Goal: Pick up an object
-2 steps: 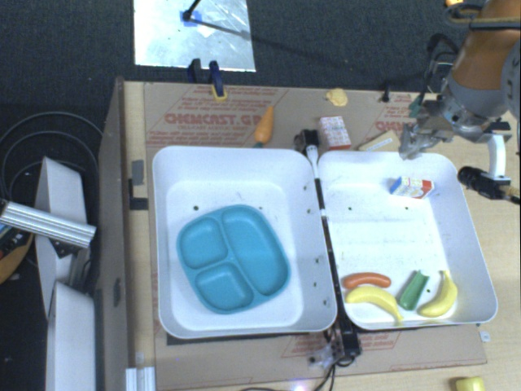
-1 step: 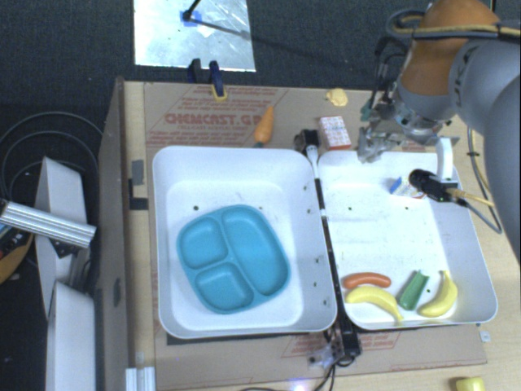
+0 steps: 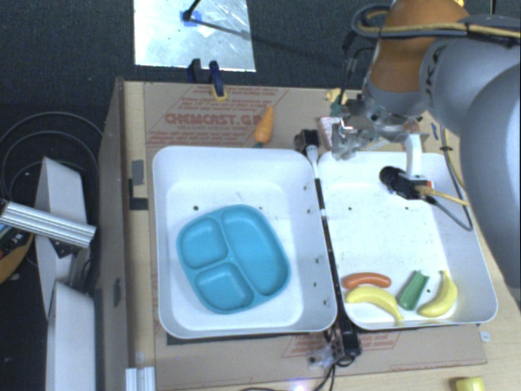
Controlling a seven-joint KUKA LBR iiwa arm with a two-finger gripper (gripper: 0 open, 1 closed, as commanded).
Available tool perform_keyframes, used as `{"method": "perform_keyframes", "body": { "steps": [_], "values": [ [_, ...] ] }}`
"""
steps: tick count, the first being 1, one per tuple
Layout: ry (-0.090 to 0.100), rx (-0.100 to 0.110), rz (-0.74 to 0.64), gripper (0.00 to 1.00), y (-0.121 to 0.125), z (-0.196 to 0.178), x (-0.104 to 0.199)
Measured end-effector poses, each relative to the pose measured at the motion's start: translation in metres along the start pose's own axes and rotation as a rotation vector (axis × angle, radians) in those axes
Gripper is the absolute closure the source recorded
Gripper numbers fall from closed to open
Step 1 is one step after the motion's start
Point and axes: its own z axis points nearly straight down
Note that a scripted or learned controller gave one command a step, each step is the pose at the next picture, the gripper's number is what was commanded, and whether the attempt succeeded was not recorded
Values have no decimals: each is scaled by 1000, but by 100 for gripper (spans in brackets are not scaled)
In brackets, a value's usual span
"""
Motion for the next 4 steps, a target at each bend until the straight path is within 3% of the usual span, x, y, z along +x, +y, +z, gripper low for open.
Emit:
{"method": "perform_keyframes", "body": {
  "steps": [1, 2, 3, 4],
  "values": [
    [2, -2, -3, 100, 1, -14, 74],
    [-3, 4, 12, 100, -7, 25, 9],
    [0, -1, 4, 100, -1, -1, 32],
    [1, 1, -1, 100, -3, 12, 104]
  ]
}}
